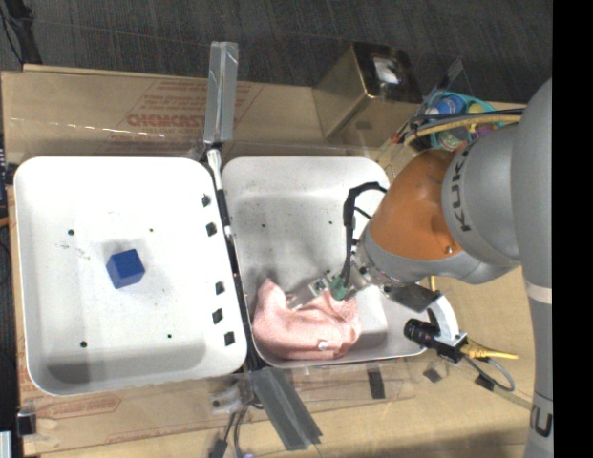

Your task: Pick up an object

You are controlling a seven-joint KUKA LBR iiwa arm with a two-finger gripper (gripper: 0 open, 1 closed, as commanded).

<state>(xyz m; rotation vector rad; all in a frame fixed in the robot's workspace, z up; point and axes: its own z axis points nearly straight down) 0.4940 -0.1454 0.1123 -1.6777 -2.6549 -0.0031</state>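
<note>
At the near edge of the desk (76, 93), the pink cloth (306, 321) lay bunched in the near part of the right bin (306, 184), pressed close to that bin's near wall and just beside the divider between the two bins. The pincer (332, 289) was down at the cloth's far upper edge, touching or nearly touching the fabric, with a small green piece showing at its tip; whether it was released or clenched could not be told, since the wrist and the folds of cloth hid that part, and no fabric could be seen caught in it. Above it rose the arm (487, 208), reaching in from the right, its orange band (415, 213) hanging over the right bin's right side and a black cable looping from the wrist. In the left bin (48, 256) a small blue cube (126, 267) sat alone near the middle, well apart from the cloth and the pincer. Farther back, a grey bar (220, 93) stood upright at the junction of the two bins, and beyond the right bin sat a tan box (358, 89), with a tangle of coloured cables (458, 117) beside the arm
</note>
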